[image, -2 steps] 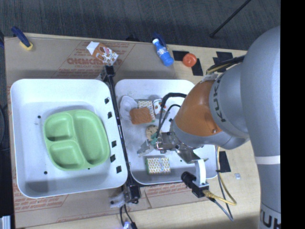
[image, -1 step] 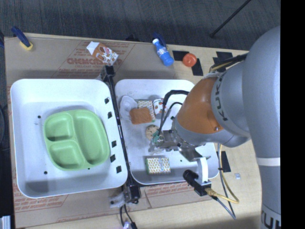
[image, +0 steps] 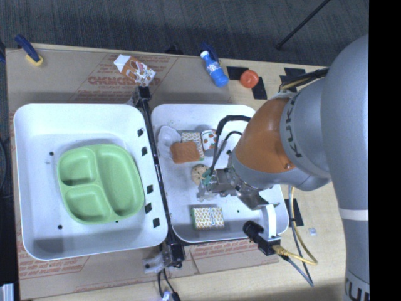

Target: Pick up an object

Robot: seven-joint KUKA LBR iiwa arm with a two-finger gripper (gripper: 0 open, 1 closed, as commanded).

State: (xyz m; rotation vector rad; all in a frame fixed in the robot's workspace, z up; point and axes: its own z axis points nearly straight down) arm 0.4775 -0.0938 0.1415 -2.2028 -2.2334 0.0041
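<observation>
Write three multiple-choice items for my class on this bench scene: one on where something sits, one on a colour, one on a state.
1. Where is the divided plate?
A. in the left bin
B. in the right bin
C. on the cardboard behind the bins

2. What colour is the bottle behind the bins?
A. red
B. blue
C. yellow

3. How does the claw stand?
A. raised high over the left bin
B. low inside the right bin, near the small items
C. parked outside both bins

Answers: 1 A, the plate lies in the left bin. 2 B, its body is blue with a white cap. 3 B, it sits low in the right bin, beside a brown block.
</observation>
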